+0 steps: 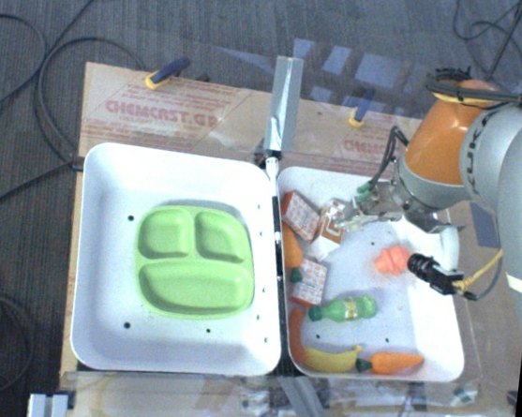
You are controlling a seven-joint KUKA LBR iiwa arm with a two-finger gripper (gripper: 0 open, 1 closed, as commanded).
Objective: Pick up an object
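The robot arm (475, 154) is reaching over the right bin (442, 352).

The claw (366, 202) is hanging at the bin's top edge, near some small snack packets (302, 217); how it stands is too hard to tell. A green bottle (343, 308), banana (329, 358), carrot (391, 362) and orange toy (392, 261) are lying inside. A green tray (196, 261) is sitting in the left bin (96, 324).

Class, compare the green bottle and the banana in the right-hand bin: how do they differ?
The green bottle is green with a yellow band; the banana is plain yellow. The bottle lies straight near the bin's middle; the banana is curved and rests against the near wall. Both lie on their sides in the right bin, untouched.
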